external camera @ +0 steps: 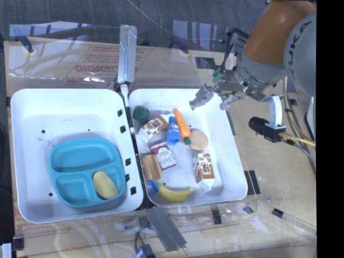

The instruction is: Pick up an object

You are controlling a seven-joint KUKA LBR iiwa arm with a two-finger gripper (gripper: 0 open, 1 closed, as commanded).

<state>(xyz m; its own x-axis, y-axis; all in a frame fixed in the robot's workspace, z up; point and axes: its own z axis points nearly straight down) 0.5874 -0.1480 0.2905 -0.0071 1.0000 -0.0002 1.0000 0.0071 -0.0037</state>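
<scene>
White shallow plastic bins [21, 144] sit side by side on the bench, keeping items corralled. Left bin carries a blue compartment tray [80, 168] with a yellow potato-shaped piece [105, 184]. Grey arm's jaws [210, 97] hang released, grasping nothing, over the right bin's rear edge; the orange plastic carrot [181, 122] lies just below-left.

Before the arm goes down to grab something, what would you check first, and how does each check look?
1. Gripper carries nothing: ok, nothing between its fingers.
2. Gripper is over the right bin: ok, above its far edge.
3. Objects to pick are there: ok, carrot, blue bottle, banana among others.
4. A target stands apart: not ok, carrot and bottle touch; the banana lies freer.
5. Gripper lined up with one target: cannot tell.
</scene>
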